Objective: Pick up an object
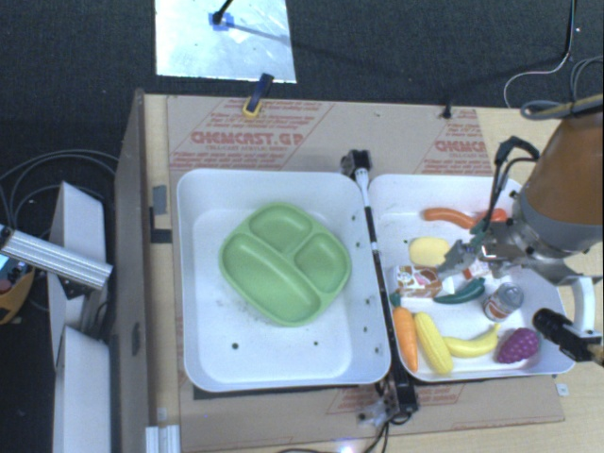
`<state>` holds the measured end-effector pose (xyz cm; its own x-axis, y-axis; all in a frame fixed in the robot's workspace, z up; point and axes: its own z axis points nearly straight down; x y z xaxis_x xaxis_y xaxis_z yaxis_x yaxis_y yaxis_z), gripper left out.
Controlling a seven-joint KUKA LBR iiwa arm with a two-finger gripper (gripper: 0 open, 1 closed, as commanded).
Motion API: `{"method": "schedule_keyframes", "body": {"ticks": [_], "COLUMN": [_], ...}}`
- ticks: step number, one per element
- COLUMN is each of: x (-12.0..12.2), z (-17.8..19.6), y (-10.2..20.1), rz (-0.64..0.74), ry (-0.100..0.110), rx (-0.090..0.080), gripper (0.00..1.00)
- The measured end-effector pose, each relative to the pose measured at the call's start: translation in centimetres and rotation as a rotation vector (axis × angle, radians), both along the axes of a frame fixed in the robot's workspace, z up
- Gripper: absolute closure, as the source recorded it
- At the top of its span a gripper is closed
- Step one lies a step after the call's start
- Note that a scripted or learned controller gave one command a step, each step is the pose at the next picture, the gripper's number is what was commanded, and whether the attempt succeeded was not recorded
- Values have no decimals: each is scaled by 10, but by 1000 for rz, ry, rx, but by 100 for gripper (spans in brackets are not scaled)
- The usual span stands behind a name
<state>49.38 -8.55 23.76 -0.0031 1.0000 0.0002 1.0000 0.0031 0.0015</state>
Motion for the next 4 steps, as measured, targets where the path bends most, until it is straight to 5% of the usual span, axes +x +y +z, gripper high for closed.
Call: {"method": "schedule_keyframes", "body": {"ticks": [1,2,3,4], "x": [59,79,81,80], "z": [-63,-154,-137,-138], "y": [-58,-52,-53,-53], "rz": [-4,-1,-1,-1], "ry": [0,-9,-15,-14], "rx": [-2,-7,-7,-7], "gripper": [0,0,100,0]}}
